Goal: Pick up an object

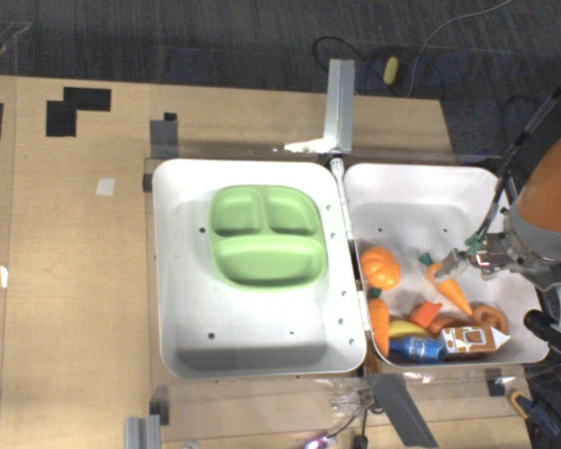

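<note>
Toys crowd the near end of the right bin (421, 187): a blue bottle (414, 348) against the near wall, a small carton (471, 340) just right of it, a yellow piece (404, 327) behind the bottle. A carrot (380, 320) stands against the divider side, left of the bottle. A pretzel (491, 316) lies behind the carton. Farther back, a second carrot (452, 291) lies tilted mid-bin, its green top toward my gripper (469, 253); a small pumpkin (381, 266) sits near the divider. My gripper hangs over the bin's right half, just beside the second carrot's top. I see nothing between my fingers; whether they are spread or closed I cannot tell. My orange band (552, 195) is at the right edge. The left bin (182, 335) holds a green tray (266, 235) with three compartments.
</note>
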Tool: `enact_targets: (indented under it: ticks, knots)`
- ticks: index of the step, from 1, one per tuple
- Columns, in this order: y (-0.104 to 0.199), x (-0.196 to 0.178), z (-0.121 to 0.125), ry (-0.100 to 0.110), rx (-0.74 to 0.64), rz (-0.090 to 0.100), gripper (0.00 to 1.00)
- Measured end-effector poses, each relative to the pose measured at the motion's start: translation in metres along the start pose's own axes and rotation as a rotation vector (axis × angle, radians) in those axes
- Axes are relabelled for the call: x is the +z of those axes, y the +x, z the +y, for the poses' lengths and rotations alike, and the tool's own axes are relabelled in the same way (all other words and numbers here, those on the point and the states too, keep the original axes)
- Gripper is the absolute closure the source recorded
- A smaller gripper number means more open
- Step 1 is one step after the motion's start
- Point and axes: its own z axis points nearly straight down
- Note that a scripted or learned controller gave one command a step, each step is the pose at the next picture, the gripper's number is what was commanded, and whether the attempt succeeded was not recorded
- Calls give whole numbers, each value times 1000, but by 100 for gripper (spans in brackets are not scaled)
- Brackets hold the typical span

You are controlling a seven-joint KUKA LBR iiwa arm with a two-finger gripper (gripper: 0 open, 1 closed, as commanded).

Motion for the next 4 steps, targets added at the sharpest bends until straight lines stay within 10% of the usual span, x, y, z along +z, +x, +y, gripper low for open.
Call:
enact_targets:
  ticks: [1, 2, 4]
  knots:
    - [0, 42, 8, -9, -106, -3, 0]
    - [1, 30, 11, -15, -108, -1, 100]
    - [44, 31, -27, -8, 122, -2, 100]
